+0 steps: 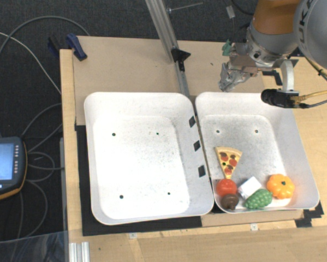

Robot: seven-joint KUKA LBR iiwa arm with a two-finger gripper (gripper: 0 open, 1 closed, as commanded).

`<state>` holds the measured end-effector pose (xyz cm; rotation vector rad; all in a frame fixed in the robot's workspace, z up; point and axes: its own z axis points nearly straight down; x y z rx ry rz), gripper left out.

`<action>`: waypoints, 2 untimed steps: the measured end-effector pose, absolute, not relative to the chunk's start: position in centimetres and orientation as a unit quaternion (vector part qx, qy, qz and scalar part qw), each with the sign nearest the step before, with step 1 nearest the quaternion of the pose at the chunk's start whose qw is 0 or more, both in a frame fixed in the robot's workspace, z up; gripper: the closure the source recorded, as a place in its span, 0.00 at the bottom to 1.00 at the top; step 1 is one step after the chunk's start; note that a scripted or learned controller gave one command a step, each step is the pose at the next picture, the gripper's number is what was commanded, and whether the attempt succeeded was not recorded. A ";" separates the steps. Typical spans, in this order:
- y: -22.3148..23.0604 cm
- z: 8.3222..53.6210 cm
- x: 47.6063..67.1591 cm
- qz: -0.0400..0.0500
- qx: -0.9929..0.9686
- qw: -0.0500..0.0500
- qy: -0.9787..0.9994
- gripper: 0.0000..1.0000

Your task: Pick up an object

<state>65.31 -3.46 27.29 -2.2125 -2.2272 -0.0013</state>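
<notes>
The right bin [283,124] holds a pizza slice toy [227,160], a red tomato [226,186], a dark brown round piece [229,201], a white block [249,185], a green bumpy piece [259,199] and an orange pumpkin [280,186], all clustered at its near end. My gripper [230,79] hangs above the far rim of the right bin, well away from the objects. Its fingers [226,82] point down, close together, with nothing between them.
The left bin [97,146] lies beside the right one. A slanted metal post [166,31] rises behind the gap between the bins. Black clips [196,144] sit along the shared rim. A pendant [5,165] lies at far left.
</notes>
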 end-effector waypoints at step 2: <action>7.8 25.9 64.7 -0.001 -0.704 0.000 -0.710 1.00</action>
